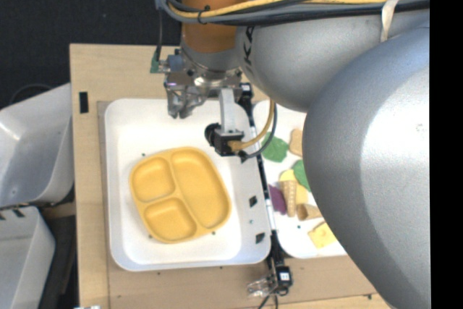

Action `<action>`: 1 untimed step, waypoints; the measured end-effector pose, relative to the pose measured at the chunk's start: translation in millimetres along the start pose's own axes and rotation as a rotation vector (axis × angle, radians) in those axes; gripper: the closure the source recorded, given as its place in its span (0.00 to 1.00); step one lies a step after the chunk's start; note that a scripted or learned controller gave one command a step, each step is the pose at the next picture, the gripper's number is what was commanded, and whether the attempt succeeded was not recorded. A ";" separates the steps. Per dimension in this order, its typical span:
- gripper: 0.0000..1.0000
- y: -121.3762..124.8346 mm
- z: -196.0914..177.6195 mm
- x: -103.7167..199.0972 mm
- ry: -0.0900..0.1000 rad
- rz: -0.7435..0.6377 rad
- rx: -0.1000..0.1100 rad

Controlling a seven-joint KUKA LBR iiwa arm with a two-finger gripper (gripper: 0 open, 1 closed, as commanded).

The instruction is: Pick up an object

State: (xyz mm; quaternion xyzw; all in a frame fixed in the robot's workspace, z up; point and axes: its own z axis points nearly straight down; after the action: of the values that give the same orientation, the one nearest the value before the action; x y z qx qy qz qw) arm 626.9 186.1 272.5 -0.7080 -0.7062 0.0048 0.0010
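Observation:
A yellow three-compartment plate (179,194) lies in the left white bin (119,228), a little toward its front. My gripper (181,101) hangs over the back of that bin, above bare white floor just beyond the plate's far edge. It shows below the orange band of the wrist. Nothing is seen held in it. In the right bin (289,246), small toys lie partly hidden by the arm: a green piece (275,149), a tan piece (295,142), a purple piece (277,197), a cone-shaped piece (290,195) and a yellow block (320,235).
The big grey arm covers most of the right bin and the view's right side. A black divider strip (259,192) runs between the bins. Wooden bench (90,69) surrounds them. A white box (32,148) stands off the bench at the left.

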 end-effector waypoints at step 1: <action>1.00 -12.1 -15.8 -1.9 0.001 -0.001 -0.002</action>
State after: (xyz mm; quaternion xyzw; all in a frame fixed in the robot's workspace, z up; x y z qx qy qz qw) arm 614.9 184.3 288.5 -0.7077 -0.7065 0.0038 0.0007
